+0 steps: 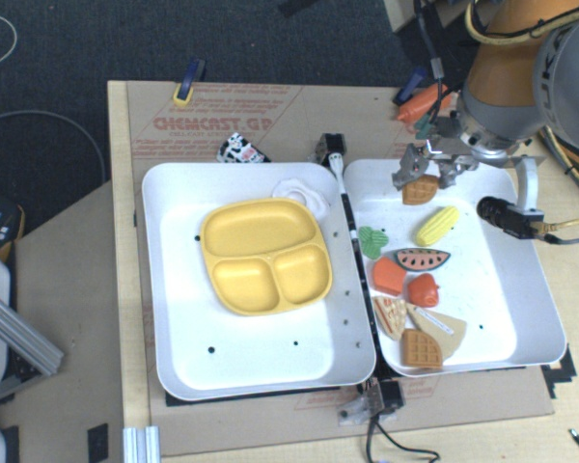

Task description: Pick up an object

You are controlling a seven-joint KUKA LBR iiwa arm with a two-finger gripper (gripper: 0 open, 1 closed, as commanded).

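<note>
Dangling at the far end of the right bin (521, 287), a small brown waffle-textured toy (420, 192) is sitting just under the jaws (427, 167), which are closing around its top edge. That thin, hard plastic edge is looking likely to slip free above the ribbed yellow corn (437, 226) and glossy watermelon slice (422, 258).

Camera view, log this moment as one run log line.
arm: over right bin far end | claw: just above brown waffle piece | grasp: unconfirmed | yellow tray: left bin
</note>
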